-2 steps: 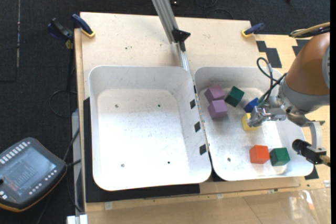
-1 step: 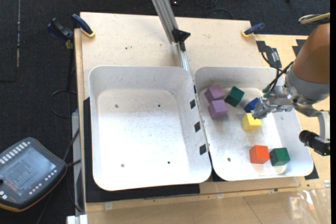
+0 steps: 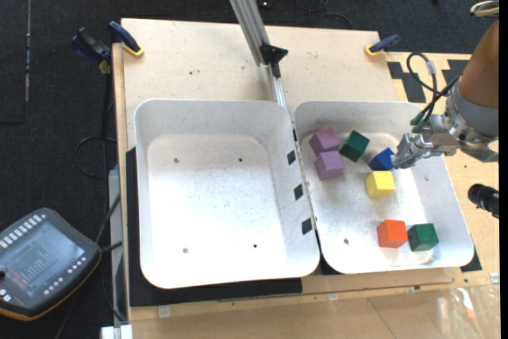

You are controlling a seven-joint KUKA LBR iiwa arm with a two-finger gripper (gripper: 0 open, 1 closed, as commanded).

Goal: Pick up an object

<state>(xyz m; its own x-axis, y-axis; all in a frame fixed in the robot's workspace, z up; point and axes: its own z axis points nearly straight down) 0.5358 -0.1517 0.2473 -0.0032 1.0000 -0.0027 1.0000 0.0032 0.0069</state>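
The blue block [image 3: 382,159] sits in the right bin [image 3: 444,194], near the middle, and it looks like the one the arm is going for. The gripper [image 3: 403,155] is right beside it, on its right side, low and very close, maybe touching it. The picture is too small here to tell how the tool is set, or if it has the block at all. A yellow block [image 3: 380,183] is just below the blue one, nearly touching it. A dark green block [image 3: 355,145] is just to its left, and two purple blocks [image 3: 326,153] lie past that, close together. An orange block [image 3: 391,233] and a second green block [image 3: 423,236] sit side by side near the front of the bin. The left bin [image 3: 159,131] is next door. The blue block looks small, hard and light, like wood or foam. It should not bend or break. Its flat sides are good to squeeze, one from each side. The yellow block is so close that it may get pushed.
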